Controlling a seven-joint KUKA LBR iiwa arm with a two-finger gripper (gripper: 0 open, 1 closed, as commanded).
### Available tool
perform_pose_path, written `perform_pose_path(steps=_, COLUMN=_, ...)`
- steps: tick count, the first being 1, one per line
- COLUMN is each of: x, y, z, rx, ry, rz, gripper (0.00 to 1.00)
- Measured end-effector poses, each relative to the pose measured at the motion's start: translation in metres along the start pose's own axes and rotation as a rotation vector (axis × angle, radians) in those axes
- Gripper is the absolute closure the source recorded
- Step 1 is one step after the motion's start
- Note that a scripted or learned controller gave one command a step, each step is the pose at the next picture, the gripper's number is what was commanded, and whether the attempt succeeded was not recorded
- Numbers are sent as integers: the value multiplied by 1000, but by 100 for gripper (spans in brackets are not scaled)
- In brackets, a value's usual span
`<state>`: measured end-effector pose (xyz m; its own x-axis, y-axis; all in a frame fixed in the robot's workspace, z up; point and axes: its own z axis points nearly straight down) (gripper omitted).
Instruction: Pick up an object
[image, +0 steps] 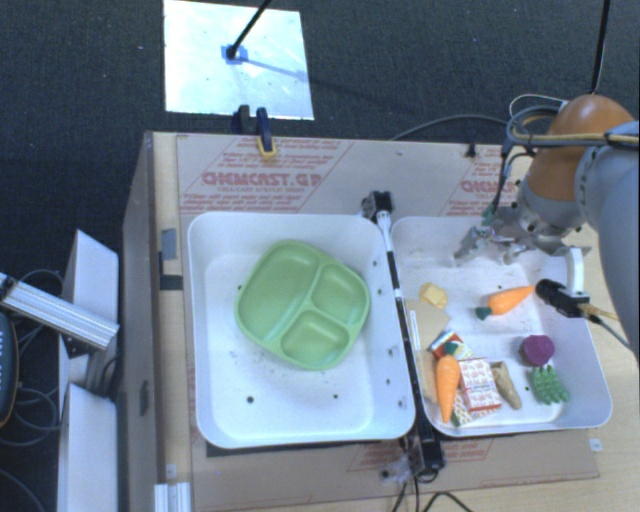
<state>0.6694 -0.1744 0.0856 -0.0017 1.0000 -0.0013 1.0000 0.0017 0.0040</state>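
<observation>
Plainly, the nearest candidate is the orange carrot (513, 299), lying mid-way down the right bin (597, 400), apart from its neighbours. It looks a light, rigid, smooth plastic toy; I judge the thick middle of its body the soundest hold, across the width. The gripper (487, 240) hovers near the bin's far edge, fingers spread and holding nothing. A green tray (302, 303) lies in the left bin (215, 300).
</observation>
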Motion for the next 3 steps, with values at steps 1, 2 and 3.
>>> perform_pose_path(steps=1, x=0, y=1, z=-12, rx=-4, ry=-1, rz=-3, gripper=100)
perform_pose_path(steps=2, x=0, y=1, z=-11, rx=-3, ry=-1, rz=-3, gripper=0)
perform_pose_path(steps=3, x=9, y=-66, z=1, rx=4, ry=1, rz=0, gripper=0)
